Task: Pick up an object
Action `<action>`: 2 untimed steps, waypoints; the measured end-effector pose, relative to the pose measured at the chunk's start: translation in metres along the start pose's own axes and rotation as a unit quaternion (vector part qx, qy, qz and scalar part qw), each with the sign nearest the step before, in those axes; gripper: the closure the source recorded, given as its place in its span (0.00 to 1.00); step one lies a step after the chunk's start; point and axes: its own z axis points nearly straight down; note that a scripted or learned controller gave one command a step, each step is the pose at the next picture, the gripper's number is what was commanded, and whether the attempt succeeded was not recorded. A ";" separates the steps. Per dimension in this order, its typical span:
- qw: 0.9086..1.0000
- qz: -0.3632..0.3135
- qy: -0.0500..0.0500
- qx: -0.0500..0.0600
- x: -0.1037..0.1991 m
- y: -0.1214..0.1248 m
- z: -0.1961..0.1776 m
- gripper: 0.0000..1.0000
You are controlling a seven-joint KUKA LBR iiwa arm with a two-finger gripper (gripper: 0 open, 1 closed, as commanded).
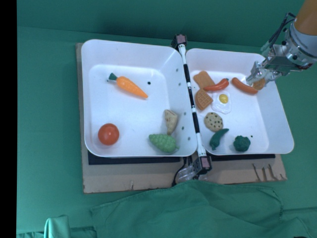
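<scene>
Two white bins sit side by side. The gripper (257, 78) hovers at the right bin's (277, 118) two o'clock corner, just above a sausage (243, 86) near the far wall; I cannot tell how it is set. Toast, waffle, chilli and egg crowd the nine o'clock side; the centre floor lies open

Two white bins sit side by side, the left bin (99, 53) and the right bin (277, 128). The left one has four toy foods: one carrot (130, 86), one tomato (108, 134), one green bumpy fruit (163, 143) and one pale wedge (170, 120). The right has two sausages (216, 86) (243, 86), one toast (203, 79), one waffle (203, 98), one fried egg (223, 102), one cookie (213, 121), one green pepper (217, 138) and one broccoli (241, 143).
</scene>
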 end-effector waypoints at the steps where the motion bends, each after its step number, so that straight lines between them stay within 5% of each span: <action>1: 1.000 -0.001 0.000 0.000 0.053 0.003 0.003 1.00; 2: 1.000 0.000 0.001 0.001 0.100 -0.015 0.016 1.00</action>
